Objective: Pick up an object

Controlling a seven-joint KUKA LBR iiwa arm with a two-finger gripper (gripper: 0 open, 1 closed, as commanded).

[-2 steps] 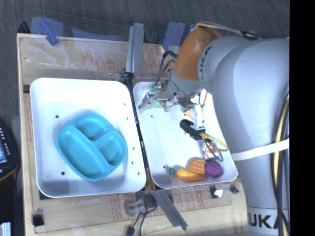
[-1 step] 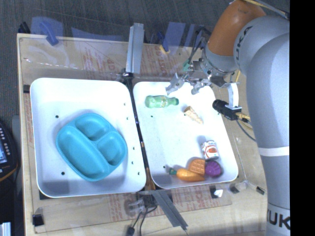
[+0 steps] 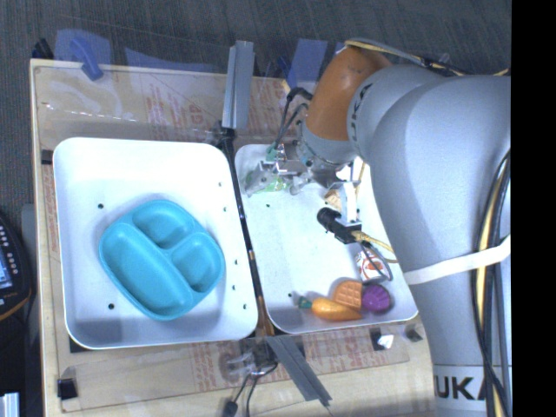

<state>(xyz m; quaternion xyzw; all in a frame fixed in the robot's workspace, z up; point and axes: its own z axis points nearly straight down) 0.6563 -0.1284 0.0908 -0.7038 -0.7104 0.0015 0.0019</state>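
My gripper (image 3: pixel 274 177) hangs low over the far left corner of the right bin (image 3: pixel 287 241), close to its wall. The grey arm with its orange band reaches in from the right and covers the bin's right side. At the near end of that bin lie an orange carrot (image 3: pixel 332 308), a tan waffle-like piece (image 3: pixel 348 293) and a purple piece (image 3: pixel 376 298), bunched together. A small white and red item (image 3: pixel 372 268) lies just beyond them. No object can be made out at the gripper's tip.
The left bin (image 3: pixel 87 172) holds a blue divided plate (image 3: pixel 162 256) in its middle. A ridge (image 3: pixel 243 233) separates the two bins. A grey bar (image 3: pixel 236 85) stands at the far side between them.
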